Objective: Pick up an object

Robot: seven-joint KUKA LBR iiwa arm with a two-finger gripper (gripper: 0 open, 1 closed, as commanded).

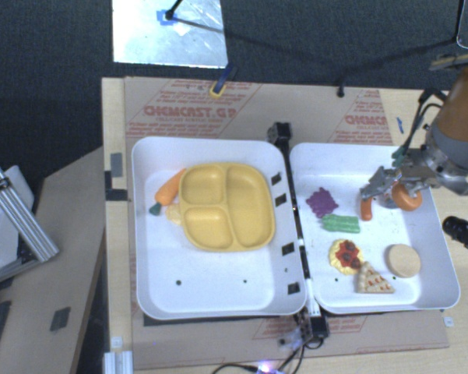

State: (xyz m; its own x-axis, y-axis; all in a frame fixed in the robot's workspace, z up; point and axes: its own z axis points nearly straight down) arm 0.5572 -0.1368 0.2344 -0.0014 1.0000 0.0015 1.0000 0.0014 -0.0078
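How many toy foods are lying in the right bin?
6: purple grapes, green piece, small pizza, pizza slice, tan round, sausage. An orange one sits under the gripper; more may hide there.

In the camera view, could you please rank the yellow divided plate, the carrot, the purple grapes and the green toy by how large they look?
1. yellow divided plate, by far the largest
2. carrot
3. green toy and purple grapes: they look too alike to rank.

Orange obj (409, 199), maybe fruit, right bin's far-right part.
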